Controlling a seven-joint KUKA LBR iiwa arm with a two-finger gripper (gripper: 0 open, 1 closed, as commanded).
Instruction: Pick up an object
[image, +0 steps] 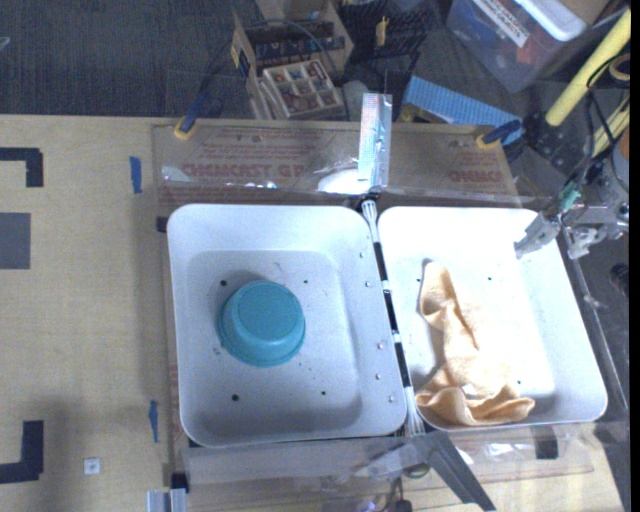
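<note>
A teal bowl (262, 322) sits upside down in the left white bin (200, 240), a little left of the bin's middle. A tan cloth (460, 355) lies crumpled in the right white bin (520, 290), stretching from its middle toward its near left corner. My gripper (556, 228) hangs at the far right corner of the right bin, over the rim. It is apart from the cloth and well above it in the view. Nothing shows in its grasp.
A divider rim (385, 300) separates the two bins. Cardboard sheets (260, 165) lie behind the bins, with a small upright strip (375, 140) between them. Clutter, cables and a yellow bar (590, 60) crowd the far right.
</note>
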